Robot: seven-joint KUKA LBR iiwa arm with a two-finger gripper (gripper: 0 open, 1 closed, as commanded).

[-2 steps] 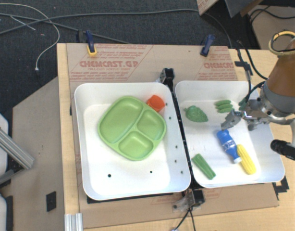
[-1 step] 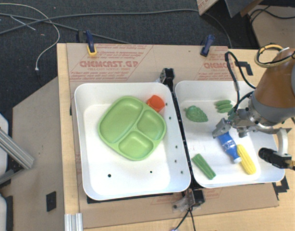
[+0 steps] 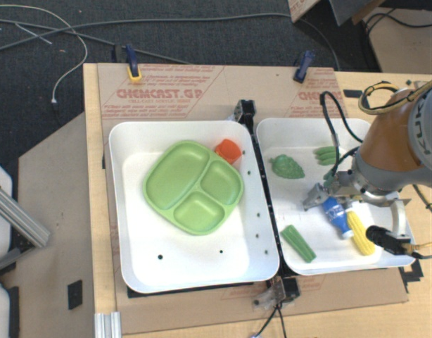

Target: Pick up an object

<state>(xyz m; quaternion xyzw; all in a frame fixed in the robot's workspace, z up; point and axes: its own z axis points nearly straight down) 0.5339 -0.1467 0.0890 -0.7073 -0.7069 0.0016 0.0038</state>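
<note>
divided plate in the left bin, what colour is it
Light green; the divided plate shows plainly in the camera view.

Grey arm with a broad orange band, black cables looping alongside.

In the right bin a blue object lies just beside a yellow corn cob, a green stick near the front. Farther back sit a leafy green piece and another green item.

Cardboard-topped bench bears left bin, right bin, probably touching.
</note>
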